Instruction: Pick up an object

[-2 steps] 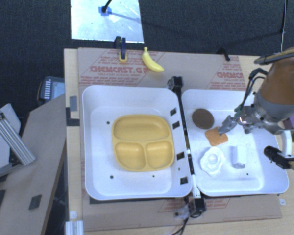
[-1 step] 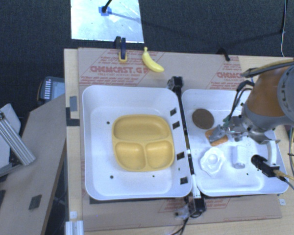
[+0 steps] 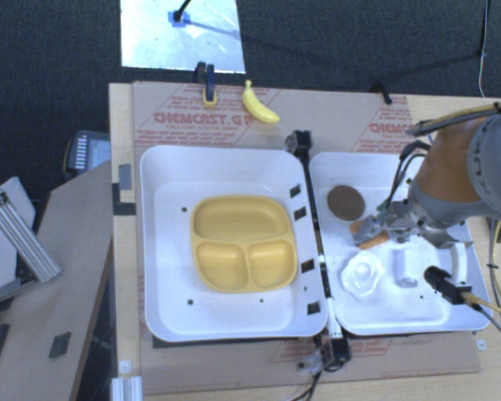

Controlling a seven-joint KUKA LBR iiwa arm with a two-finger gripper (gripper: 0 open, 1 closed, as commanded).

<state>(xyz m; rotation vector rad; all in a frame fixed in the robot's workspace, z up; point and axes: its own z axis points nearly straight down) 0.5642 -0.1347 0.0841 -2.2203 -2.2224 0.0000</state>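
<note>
1. Reaching in from the right, the grey arm places its gripper [image 3: 374, 229] low in the right white bin [image 3: 351, 320].
2. Gripper opening: cannot be determined.
3. A small orange object [image 3: 371, 242] lies at the gripper.
4. A round brown disc [image 3: 346, 201] lies near; a white moulded piece [image 3: 361, 276] lies below.
5. The left white bin [image 3: 163, 307] holds a yellow three-compartment plastic tray [image 3: 240, 242].

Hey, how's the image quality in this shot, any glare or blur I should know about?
Camera view: strong glare off the shiny panel at top; the white bins look washed out, so the clear cup barely stands apart from the right bin; the gripper is soft and cluttered; the yellow tray and banana read clearly.
</note>
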